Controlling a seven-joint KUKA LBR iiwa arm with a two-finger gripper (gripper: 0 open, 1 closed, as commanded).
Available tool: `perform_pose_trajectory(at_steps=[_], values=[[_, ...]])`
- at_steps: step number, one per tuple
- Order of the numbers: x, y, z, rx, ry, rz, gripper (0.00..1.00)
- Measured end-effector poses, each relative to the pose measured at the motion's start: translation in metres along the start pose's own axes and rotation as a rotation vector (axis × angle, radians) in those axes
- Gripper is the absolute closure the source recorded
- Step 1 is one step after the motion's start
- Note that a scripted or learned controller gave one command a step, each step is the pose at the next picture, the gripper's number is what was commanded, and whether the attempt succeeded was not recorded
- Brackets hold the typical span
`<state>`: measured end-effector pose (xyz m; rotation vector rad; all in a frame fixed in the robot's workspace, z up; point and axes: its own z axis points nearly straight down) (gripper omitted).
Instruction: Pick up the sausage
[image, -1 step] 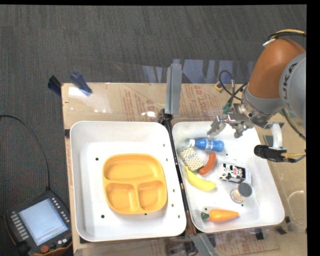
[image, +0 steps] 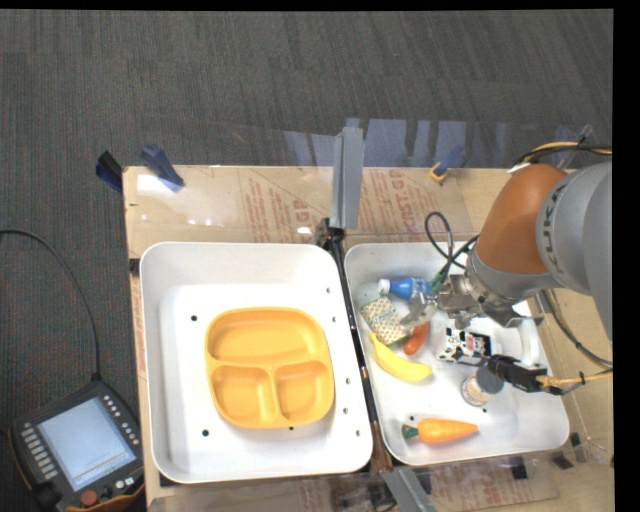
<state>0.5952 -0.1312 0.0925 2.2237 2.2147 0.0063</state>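
Carrot (image: 441, 431): lies nearest, front of the right bin (image: 545, 432).
Sausage (image: 416, 339): small, reddish, beside the banana (image: 398, 361); looks light, smooth, probably slippery. Grip across its middle.
Gripper (image: 437, 312): just above the sausage; jaw state I cannot tell.
Hidden: sausage's upper end, under the gripper.

Bench (image: 250, 200), two white bins (image: 160, 300) side by side

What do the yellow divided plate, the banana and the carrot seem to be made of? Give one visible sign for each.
Yellow divided plate: probably moulded plastic, with a smooth, even colour and soft sheen. Banana: likely toy plastic, uniformly yellow and unblemished. Carrot: likely toy plastic too, with flat orange colour and a neat green cap.
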Motion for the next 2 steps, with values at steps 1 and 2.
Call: perform_pose_trajectory(at_steps=[1,2], values=[[-0.001,0.001,-0.009,-0.002,0.003,0.007,1.0],[0.058,0.05,-0.122,0.007,0.0,-0.169,1.0]])
